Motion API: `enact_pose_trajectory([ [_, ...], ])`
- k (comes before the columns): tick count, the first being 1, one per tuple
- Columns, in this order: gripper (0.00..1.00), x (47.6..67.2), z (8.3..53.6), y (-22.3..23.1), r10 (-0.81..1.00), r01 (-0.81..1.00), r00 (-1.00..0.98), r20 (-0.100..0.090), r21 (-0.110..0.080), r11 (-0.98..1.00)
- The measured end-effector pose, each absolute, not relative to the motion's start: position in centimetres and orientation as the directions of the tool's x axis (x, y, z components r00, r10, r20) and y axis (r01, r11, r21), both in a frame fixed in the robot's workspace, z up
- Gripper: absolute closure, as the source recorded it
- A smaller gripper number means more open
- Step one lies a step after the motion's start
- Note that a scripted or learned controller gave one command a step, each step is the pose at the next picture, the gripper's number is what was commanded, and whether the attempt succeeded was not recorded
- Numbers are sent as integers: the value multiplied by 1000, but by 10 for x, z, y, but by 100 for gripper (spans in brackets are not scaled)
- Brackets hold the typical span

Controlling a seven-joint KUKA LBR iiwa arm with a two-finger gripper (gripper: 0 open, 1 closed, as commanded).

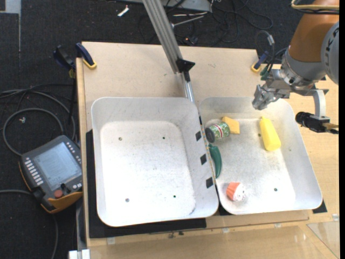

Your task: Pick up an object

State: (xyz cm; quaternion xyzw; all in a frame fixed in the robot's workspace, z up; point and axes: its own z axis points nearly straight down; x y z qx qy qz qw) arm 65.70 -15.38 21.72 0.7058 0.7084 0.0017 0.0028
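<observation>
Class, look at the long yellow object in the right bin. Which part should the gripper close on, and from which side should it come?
Grip the yellow object across its narrow middle, coming straight down from above. It lies flat and stretches away from the camera, so the fingers should probably close across its short width. It has open floor on both long sides, apart from the green can, and the gripper hovers near its far end.

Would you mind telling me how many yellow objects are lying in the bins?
2, both in the right bin: a long yellow block toward the back right, and a smaller yellow piece touching the can. None looks hidden.
</observation>
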Motion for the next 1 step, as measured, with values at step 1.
enact_pose_trajectory([
  [1,100,648,216,-108,1000,1000,-7,1,0,7],
])
